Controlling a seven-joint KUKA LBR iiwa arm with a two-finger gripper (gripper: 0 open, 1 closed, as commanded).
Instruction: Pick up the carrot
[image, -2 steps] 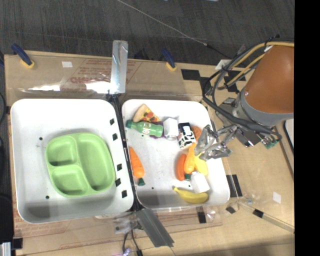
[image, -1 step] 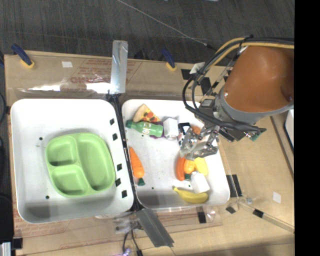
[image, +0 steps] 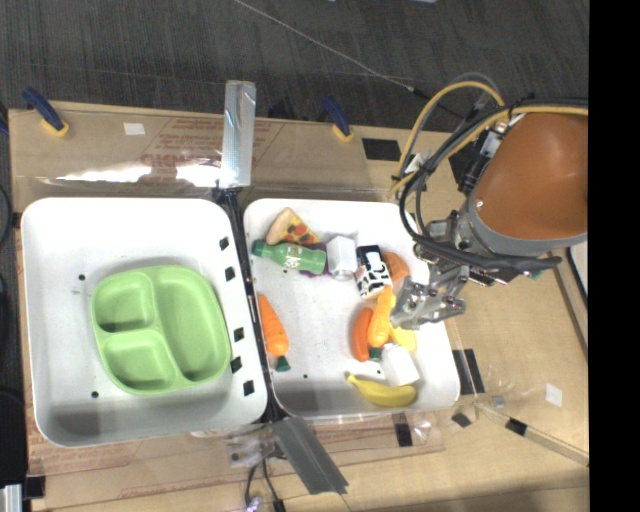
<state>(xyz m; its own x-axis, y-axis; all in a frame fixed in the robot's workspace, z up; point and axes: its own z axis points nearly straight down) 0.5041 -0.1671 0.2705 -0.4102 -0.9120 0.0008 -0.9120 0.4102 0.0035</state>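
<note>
The carrot (image: 272, 325) is orange with a small green stub at its near end. It lies lengthwise along the left wall of the right bin (image: 310, 375). My gripper (image: 415, 308) hangs low over the right side of that bin, beside a cluster of orange toy pieces (image: 366, 332). It is well to the right of the carrot, with bare bin floor between them. Nothing shows as held in it.
The right bin also holds a pizza slice (image: 288, 228), a green bottle (image: 296, 258), a black-and-white carton (image: 372, 270), a white bottle (image: 399, 364) and a banana (image: 382, 392). A green divided plate (image: 160, 325) sits in the left bin (image: 50, 240).
</note>
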